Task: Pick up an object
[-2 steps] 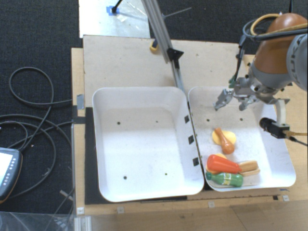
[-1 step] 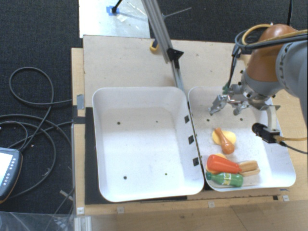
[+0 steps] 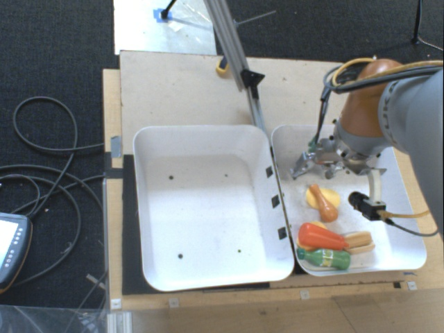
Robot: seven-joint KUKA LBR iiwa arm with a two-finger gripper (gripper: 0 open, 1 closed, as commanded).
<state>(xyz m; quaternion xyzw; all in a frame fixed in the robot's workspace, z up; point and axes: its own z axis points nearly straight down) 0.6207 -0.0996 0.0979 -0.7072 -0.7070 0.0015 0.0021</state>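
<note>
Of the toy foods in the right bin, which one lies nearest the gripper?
The orange drumstick-shaped toy resting on a yellow piece, just below the gripper. The carrot, the hot dog and the green bottle lie farther down, near the bin's front rim.

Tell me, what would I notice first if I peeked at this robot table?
Probably the big grey arm with its orange band, reaching in from the right over the right bin. Next, the bright toy food bunched at that bin's near end: an orange carrot, a green bottle, and a hot dog. The left bin beside it looks plain white.
</note>
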